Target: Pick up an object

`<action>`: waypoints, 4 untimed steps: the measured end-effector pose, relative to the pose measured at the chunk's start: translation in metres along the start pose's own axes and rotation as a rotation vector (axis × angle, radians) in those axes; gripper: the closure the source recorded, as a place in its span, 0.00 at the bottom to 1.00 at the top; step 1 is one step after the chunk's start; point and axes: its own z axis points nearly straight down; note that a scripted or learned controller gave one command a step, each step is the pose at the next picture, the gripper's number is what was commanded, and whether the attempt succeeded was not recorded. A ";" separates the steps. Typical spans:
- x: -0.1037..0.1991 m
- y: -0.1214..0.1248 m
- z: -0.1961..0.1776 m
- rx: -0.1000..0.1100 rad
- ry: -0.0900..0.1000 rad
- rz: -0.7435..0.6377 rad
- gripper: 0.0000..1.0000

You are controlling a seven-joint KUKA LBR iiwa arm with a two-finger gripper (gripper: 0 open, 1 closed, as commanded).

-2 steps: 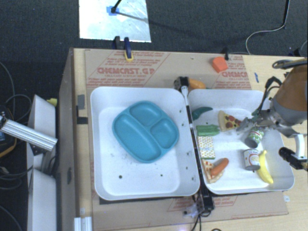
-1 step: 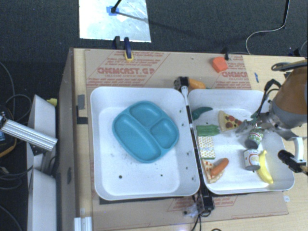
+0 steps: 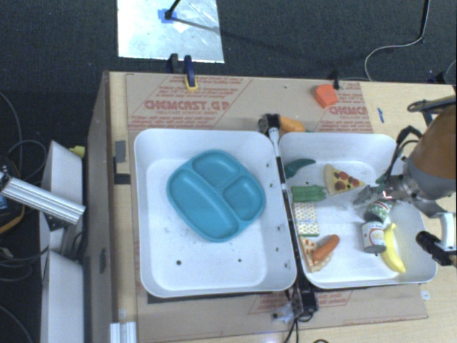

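Observation:
My gripper (image 3: pixel 373 196) hangs low over the right side of the right bin (image 3: pixel 335 138), at the end of the grey arm (image 3: pixel 433 164) that comes in from the right. Directly below it lies a small tilted can (image 3: pixel 378 211) with a green and red label; whether they touch is unclear. A second can (image 3: pixel 371 236) stands just in front, beside a yellow banana (image 3: pixel 392 250). A pizza slice (image 3: pixel 341 179) lies to the gripper's left.
The right bin also holds a green pepper (image 3: pixel 298 165), a green block (image 3: pixel 308 192), a checkered box (image 3: pixel 306 219) and a carrot (image 3: pixel 325 247). A blue divided plate (image 3: pixel 216 194) sits in the left bin (image 3: pixel 153 213). An orange block (image 3: pixel 325 95) lies on the bench behind.

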 end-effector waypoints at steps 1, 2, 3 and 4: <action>0.010 0.084 -0.098 0.037 0.026 -0.005 0.00; 0.002 0.025 0.006 0.041 0.026 -0.004 0.00; 0.038 0.005 0.014 0.044 0.028 -0.004 0.00; 0.045 0.080 0.017 0.041 0.027 -0.005 0.00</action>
